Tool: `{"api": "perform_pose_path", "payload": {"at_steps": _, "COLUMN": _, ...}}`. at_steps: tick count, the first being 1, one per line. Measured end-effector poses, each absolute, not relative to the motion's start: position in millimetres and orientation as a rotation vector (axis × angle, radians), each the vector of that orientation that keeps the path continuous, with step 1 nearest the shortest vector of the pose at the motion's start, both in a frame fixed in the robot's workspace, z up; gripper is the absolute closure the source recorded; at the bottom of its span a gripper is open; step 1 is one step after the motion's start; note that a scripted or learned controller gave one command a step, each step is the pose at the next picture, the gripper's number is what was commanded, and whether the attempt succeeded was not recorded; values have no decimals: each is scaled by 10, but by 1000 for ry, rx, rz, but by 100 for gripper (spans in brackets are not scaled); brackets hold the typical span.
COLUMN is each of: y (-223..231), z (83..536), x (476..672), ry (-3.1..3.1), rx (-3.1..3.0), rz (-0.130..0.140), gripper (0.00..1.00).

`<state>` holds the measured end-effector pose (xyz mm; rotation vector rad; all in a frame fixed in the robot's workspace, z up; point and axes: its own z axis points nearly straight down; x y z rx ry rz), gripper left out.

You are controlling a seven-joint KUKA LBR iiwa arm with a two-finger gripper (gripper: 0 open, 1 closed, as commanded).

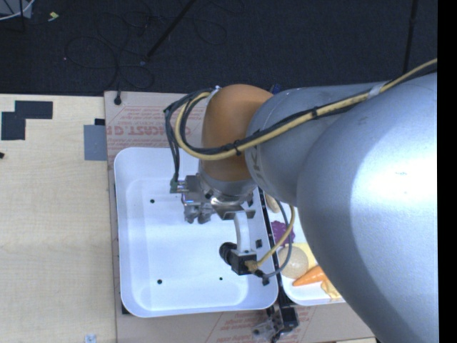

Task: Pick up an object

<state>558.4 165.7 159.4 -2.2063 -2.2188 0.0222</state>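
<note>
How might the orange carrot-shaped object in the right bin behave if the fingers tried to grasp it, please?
The carrot tapers, so it may slip out. It looks smooth and rounded, so it could roll. Neighbours crowd it, which may hinder a clean grasp.

Glossy white plastic bin, pale wooden bench

I see two bins side by side on the table: the left bin under my arm, the right bin holding a carrot.
</note>
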Motion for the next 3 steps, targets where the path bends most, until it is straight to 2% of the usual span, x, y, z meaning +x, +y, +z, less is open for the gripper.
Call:
{"api": "perform_pose_path", "payload": {"at_steps": 1, "y": 2478, "z": 1035, "x": 5293, "ry": -2224, "rx": -2207, "rz": 14, "gripper": 100}}
{"api": "perform_pose_path", "payload": {"at_steps": 2, "y": 2430, "z": 2344, "x": 5475, "ry": -2226, "rx": -2223, "rz": -15, "gripper": 100}}
{"api": "perform_pose_path", "payload": {"at_steps": 3, "y": 2185, "z": 818, "x": 4720, "ry": -2219, "rx": -2220, "rz": 11, "gripper": 100}}
